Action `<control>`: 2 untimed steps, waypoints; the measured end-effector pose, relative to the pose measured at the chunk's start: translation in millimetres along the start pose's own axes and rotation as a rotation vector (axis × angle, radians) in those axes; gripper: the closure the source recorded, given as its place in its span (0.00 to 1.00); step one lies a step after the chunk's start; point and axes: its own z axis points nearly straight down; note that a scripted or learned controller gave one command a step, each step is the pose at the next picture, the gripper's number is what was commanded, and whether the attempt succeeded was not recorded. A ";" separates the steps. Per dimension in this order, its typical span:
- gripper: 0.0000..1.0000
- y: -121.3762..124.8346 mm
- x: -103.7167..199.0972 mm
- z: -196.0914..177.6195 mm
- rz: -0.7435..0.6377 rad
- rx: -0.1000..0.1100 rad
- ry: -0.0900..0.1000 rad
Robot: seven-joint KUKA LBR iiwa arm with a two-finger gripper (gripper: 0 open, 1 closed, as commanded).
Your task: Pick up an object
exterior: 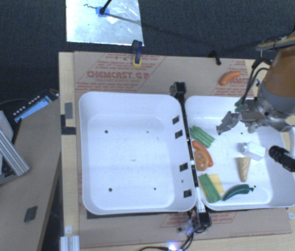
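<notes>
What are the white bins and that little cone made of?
The white bins look like thin moulded plastic: smooth, slightly glossy walls with rounded corners. The cone, lying in the right bin, looks like a toy ice-cream cone, probably plastic or rubber; its tan surface seems matte, but it is too small to tell for sure.

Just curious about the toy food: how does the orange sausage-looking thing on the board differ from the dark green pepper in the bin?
The orange sausage is orange and plump; the green pepper is dark green, slimmer and tapers to a thin tip. The sausage lies outside on the brown board; the pepper lies inside the right bin, near its front edge. Both are small, elongated and slightly curved.
</notes>
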 end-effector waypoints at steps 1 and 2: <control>0.00 46.1 73.2 51.4 -0.009 0.001 0.003; 1.00 46.0 68.0 37.5 -0.001 -0.003 0.001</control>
